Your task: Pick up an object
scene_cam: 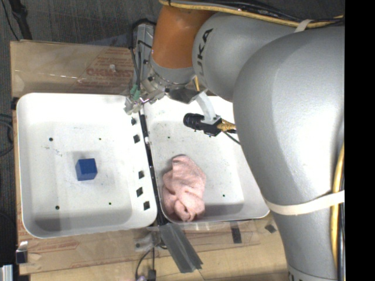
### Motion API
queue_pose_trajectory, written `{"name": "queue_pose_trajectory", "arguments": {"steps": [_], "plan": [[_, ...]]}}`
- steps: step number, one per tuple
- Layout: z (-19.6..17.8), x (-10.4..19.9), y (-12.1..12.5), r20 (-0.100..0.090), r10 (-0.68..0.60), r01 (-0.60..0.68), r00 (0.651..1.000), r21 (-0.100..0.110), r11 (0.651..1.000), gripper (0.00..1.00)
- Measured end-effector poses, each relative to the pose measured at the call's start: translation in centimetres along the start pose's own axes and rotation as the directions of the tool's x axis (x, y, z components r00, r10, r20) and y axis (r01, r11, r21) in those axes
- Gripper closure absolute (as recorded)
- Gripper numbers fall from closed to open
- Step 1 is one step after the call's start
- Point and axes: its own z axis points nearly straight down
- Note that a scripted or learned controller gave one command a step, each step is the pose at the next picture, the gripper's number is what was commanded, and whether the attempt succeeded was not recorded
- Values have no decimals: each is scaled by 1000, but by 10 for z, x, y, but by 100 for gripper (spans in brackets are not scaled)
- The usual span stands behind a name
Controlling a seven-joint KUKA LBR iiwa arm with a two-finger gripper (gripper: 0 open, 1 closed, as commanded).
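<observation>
The big grey arm [281,98] takes up most of the right side, bulking over the far and right parts of the right bin [234,174], with its orange band [176,37] up near the top. Below it the tabletop [64,63] carries the two white bins side by side; the left bin [35,157] sits touching the right one along a shared edge. A crumpled pink cloth [183,187] lies in the right bin, near its front-left corner, close to that dividing edge. A small blue cube [86,168] rests alone in the left bin, well apart from the cloth. The fingers [136,101] hang over the far end of the divider; I cannot tell how far apart they stand, and nothing shows between them.
</observation>
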Motion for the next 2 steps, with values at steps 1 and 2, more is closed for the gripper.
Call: {"name": "queue_pose_trajectory", "arguments": {"steps": [1, 2], "plan": [[0, 9, 5, -1, -224, 224, 975, 2, 975, 100], [-150, 29, 12, 4, -76, 76, 997, -4, 997, 100]]}}
